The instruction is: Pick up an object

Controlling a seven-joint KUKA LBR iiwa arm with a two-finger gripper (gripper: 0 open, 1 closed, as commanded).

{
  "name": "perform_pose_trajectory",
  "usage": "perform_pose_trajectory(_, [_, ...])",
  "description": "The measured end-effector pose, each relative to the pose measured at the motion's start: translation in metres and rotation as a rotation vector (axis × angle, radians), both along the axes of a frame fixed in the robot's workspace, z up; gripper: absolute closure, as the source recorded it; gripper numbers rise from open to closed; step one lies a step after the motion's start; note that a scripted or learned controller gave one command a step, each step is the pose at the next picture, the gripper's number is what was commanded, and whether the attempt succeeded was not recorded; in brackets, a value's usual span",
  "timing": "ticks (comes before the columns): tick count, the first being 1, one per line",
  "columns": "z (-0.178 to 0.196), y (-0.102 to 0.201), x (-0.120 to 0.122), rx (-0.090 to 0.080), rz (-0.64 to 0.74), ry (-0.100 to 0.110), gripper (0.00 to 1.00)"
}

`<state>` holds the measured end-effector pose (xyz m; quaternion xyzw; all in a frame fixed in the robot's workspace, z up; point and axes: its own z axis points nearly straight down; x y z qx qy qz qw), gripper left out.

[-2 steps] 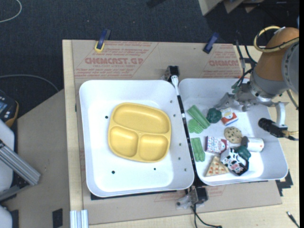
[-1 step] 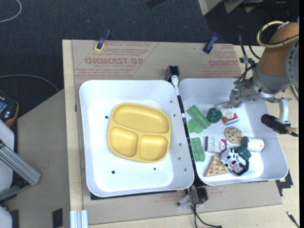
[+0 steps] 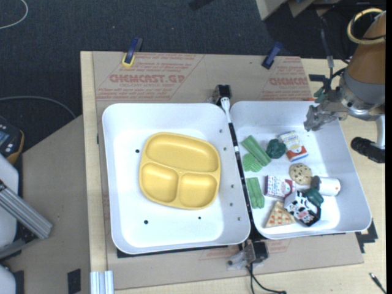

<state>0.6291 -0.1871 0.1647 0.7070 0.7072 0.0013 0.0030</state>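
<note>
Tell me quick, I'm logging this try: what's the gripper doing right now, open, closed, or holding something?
Gripper: above the right bin's far corner, nothing seen between its fingers; open or closed cannot be told.

1. Light falls evenly from overhead and the scene is bright, though the dark floor (image 3: 92, 17) beyond the counter (image 3: 196, 72) stays dim.
2. The two white bins (image 3: 122, 164) come close to washing out; their rims glare softly against the tan board.
3. Shadows are short and soft, with a thin one under the yellow tray (image 3: 179, 169) and small ones beside the toys (image 3: 288, 182).
4. The picture is slightly soft overall and small print is unreadable.
5. The arm (image 3: 367, 66) at the right edge looks a little blurred, its orange band smeared.
</note>
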Motion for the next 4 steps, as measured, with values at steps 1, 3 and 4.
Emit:
perform_pose_trajectory(1, [0.045,0.006,0.003,0.000,0.001,0.000,1.00])
perform_pose_trajectory(3, [0.052,0.049,-0.020,0.004,0.003,0.009,1.00])
perform_pose_trajectory(4, [0.047,0.100,-0.053,0.005,0.004,0.010,1.00])
